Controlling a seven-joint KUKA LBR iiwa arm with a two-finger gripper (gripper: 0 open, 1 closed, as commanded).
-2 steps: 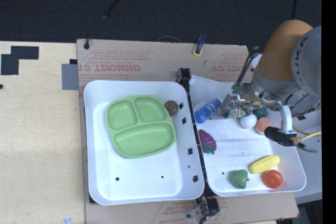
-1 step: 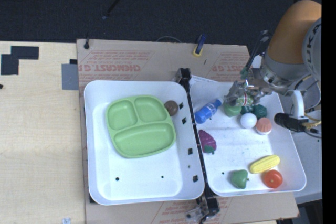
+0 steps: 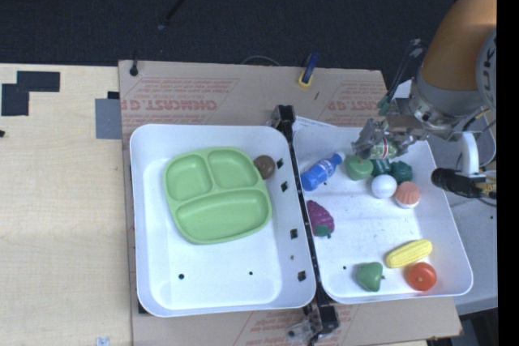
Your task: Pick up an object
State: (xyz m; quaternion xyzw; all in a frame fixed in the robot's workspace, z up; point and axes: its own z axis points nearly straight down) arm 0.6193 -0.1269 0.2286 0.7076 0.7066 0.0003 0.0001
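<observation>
One smooth three-compartment green plastic tray (image 3: 217,194)

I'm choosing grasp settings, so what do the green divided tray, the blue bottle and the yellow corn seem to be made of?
Green divided tray: likely moulded plastic, matte, going by its even colour and rounded compartment walls.
Blue bottle: probably plastic, slightly glossy, with a pale highlight along its side.
Yellow corn: looks like toy plastic or rubber, smooth with a faint sheen; which one is unclear.

grn round toy (image 3: 358,168) | upright, far side of R bin (image 3: 454,255) | just under pincer (image 3: 378,147), touching white ball (image 3: 383,186)
</observation>
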